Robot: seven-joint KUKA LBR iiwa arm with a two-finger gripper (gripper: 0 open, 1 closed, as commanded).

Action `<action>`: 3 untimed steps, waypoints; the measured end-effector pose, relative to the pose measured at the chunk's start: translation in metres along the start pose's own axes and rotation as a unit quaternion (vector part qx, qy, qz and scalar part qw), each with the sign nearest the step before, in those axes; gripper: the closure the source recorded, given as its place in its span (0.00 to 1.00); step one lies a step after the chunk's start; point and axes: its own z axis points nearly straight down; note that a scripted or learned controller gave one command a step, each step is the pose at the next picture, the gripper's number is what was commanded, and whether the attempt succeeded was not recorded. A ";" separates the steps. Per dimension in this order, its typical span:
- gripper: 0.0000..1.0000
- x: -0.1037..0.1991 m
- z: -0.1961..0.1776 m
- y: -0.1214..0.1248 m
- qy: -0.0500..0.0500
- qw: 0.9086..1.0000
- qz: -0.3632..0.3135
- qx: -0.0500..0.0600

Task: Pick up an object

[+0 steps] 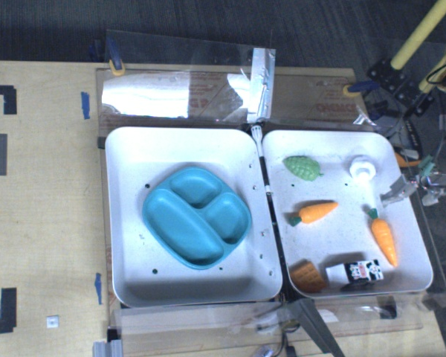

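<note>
The right bin (334,262) holds several small things. A green leafy piece (303,167) lies near its back, and a white round cap (362,170) sits at the back right. An orange carrot (316,212) lies across the middle, and a second carrot (384,238) lies along the right side. At the front sit a brown chunk (308,275) and a black-and-white carton (362,271). My gripper (407,187) pokes in over the bin's right rim. It is blurred, just above the second carrot's green top and right of the white cap, with nothing seen in it.
The left bin (126,274) carries a blue divided plate (196,216) at its centre. A thin wall (266,199) separates the two bins. Clear plastic sheeting and cardboard (208,95) stand behind them. Cables and a yellow pole (424,28) crowd the far right.
</note>
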 end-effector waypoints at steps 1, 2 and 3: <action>0.00 -0.013 0.086 -0.007 0.001 1.000 0.030 -0.001; 0.00 0.027 0.089 0.001 0.001 0.993 0.115 0.001; 0.00 0.007 0.140 0.003 0.005 0.998 0.068 -0.002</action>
